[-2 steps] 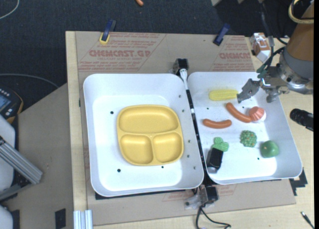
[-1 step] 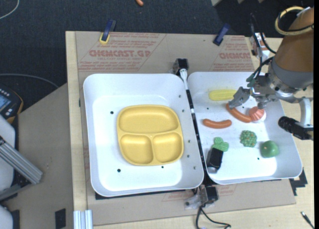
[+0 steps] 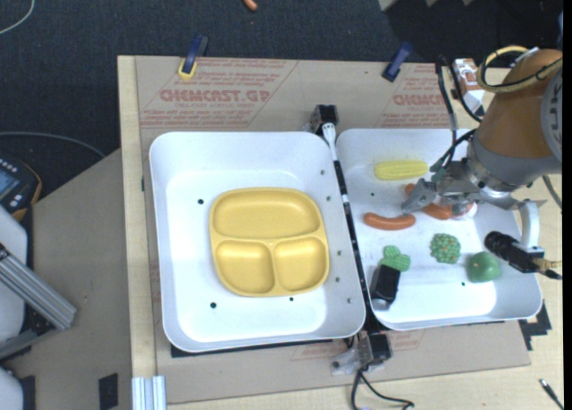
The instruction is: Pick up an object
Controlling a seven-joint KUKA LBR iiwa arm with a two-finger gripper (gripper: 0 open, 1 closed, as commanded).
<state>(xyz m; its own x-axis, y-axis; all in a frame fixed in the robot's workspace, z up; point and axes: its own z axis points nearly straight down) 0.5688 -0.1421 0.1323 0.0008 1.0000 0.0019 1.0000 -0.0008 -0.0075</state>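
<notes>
The right bin (image 3: 429, 310) holds several toy foods. A yellow corn cob (image 3: 399, 169) lies near its far side. In the middle lies an orange-red sausage (image 3: 389, 220). A green broccoli (image 3: 444, 247) and a round green piece (image 3: 483, 266) sit nearer the front right. A small green leafy piece (image 3: 396, 259) rests beside a black block (image 3: 386, 283). My gripper (image 3: 435, 192) is low in the bin, right of the sausage and below the corn. It sits over a second orange-red piece (image 3: 440, 213), which it partly hides.
The left bin (image 3: 179, 221) holds a yellow divided plate (image 3: 268, 240). The arm's grey and orange body (image 3: 518, 122) covers the right bin's far right corner. A black cable fitting (image 3: 509, 251) hangs over the right rim. Clamps sit on the board's far edge.
</notes>
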